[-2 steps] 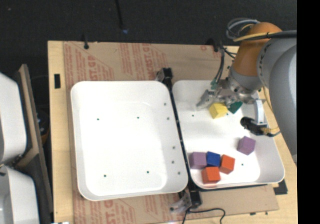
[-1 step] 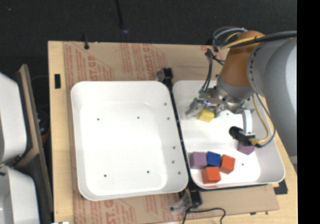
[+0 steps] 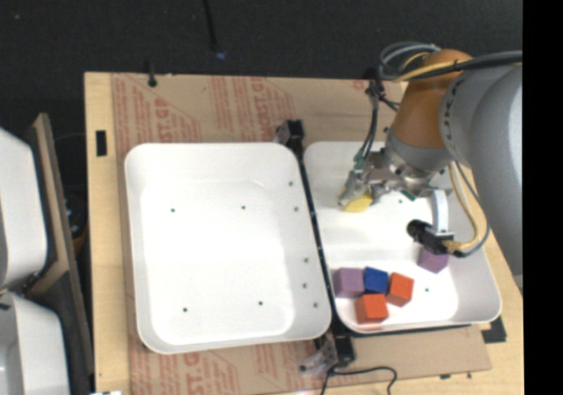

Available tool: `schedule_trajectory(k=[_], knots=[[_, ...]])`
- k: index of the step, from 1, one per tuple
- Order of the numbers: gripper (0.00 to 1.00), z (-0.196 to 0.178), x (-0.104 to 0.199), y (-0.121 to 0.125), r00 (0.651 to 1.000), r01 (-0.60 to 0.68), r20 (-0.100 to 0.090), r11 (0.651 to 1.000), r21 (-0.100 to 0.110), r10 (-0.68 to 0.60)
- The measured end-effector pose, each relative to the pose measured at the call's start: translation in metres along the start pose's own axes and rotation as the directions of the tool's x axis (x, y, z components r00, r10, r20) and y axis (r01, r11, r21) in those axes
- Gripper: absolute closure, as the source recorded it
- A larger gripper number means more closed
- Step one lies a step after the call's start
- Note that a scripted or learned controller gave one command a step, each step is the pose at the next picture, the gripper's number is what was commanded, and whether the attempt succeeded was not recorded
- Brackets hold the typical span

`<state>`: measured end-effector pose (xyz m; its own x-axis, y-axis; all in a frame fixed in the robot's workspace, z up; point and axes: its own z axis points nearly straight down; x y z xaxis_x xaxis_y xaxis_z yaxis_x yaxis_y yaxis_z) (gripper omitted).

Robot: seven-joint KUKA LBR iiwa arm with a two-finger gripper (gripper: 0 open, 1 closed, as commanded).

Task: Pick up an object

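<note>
Pincer (image 3: 359, 194) sits low in the right bin (image 3: 475, 301), its tips closed around a yellow block (image 3: 356, 204) directly beneath; the other blocks lie well apart, toward the near edge.

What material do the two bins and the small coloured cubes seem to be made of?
The bins look like thin moulded plastic: white, smooth, slightly glossy, with rounded rims. The coloured cubes look like matte foam or painted wood, with flat colour and no shine; the picture leaves that open.
</note>
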<state>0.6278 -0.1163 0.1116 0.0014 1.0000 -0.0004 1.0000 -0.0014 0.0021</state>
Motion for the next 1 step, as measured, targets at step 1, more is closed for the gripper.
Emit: schedule_trajectory(k=[1], knots=[[1.0,-0.089,0.0471,0.0302,1.0,0.002,0.0,1.0,0.002,-0.002]])
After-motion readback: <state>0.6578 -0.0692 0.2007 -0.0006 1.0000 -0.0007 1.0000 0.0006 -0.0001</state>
